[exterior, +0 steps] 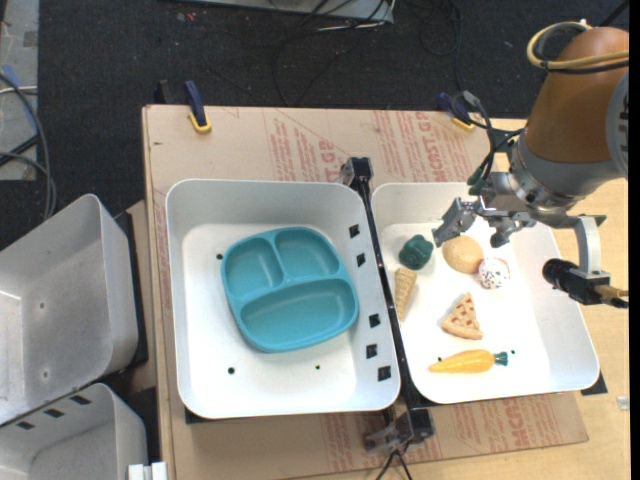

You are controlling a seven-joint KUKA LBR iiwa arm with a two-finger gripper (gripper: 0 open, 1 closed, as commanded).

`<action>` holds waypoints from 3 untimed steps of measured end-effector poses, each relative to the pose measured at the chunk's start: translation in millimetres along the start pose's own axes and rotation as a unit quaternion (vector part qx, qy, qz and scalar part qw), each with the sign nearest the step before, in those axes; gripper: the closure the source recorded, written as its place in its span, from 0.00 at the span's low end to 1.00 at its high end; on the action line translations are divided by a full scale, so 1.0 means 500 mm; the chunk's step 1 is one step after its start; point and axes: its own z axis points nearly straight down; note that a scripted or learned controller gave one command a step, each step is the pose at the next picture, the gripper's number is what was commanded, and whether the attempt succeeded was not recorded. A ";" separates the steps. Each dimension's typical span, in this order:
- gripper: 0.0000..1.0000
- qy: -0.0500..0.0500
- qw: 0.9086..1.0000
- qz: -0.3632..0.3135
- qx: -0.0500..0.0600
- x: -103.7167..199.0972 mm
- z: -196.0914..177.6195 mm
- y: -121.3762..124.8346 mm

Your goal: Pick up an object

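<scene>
Here the tool (478, 226) hangs spread and empty over the right bin (560, 353), just above the tan potato-like piece (462, 255). A green piece (417, 252) and a speckled ball (492, 274) lie beside it. The step looks like the approach; next it likely needs to descend straight and close around the potato.
</scene>
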 end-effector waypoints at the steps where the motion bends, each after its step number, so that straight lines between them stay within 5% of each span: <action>1: 0.00 -0.001 1.000 -0.001 -0.005 0.000 -0.010 0.004; 3: 0.00 0.000 1.000 0.001 -0.002 0.001 0.215 -0.026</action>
